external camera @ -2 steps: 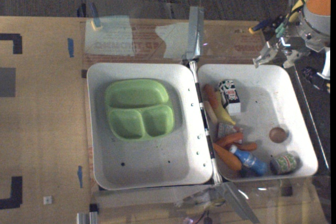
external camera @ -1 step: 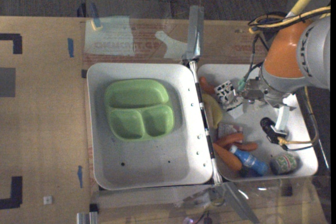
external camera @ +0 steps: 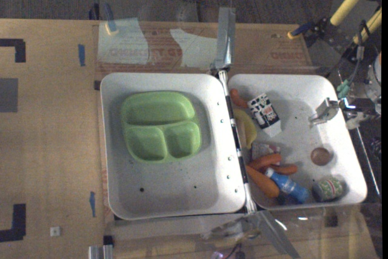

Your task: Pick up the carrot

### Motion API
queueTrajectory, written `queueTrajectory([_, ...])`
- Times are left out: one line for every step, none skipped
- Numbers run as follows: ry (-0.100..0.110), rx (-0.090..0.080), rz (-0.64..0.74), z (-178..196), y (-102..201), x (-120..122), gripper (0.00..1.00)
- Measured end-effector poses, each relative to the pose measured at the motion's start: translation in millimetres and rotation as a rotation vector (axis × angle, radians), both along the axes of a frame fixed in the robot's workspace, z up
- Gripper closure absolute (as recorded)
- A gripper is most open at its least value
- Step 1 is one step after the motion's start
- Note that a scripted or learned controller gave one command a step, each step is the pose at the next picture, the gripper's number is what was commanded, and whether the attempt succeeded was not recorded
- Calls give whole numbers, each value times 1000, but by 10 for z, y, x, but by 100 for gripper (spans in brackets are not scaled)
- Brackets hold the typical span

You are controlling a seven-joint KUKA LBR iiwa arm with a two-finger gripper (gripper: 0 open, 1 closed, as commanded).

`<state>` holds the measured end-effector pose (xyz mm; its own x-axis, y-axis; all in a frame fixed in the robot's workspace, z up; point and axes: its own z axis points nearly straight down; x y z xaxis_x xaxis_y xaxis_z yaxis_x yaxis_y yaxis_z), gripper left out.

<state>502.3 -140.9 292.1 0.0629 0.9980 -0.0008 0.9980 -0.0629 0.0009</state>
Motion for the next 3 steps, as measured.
queueTrajectory([2, 1, 54, -1300, 131, -232, 0])
queueTrajectory([-6, 0, -34, -2057, 442, -213, 0])
queueTrajectory([-8, 0, -37, -1954, 437, -209, 100])
